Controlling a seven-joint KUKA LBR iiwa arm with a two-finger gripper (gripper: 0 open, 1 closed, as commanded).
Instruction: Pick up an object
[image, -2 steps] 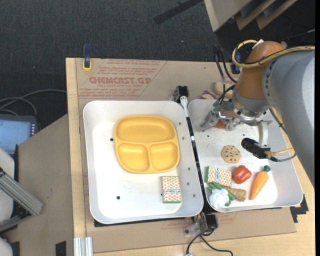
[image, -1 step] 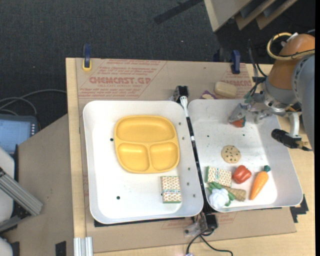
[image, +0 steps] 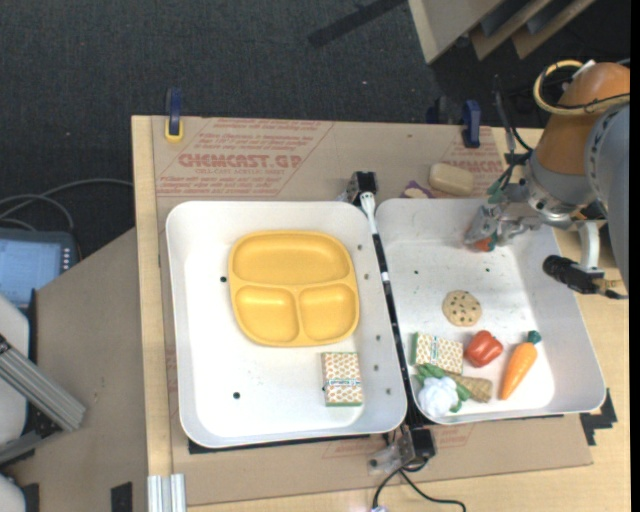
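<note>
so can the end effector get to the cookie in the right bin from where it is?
Probably yes. The end effector sits over the same bin's far end, and the cookie lies apart from the other items with bare floor around it.

- Arm (image: 590, 120): grey body with an orange band above the wrist, entering from the upper right and angled downward to the left
- Gripper (image: 487, 232): at the arm's lower end, pointing down, tip low over the far part of the right-hand area
</note>
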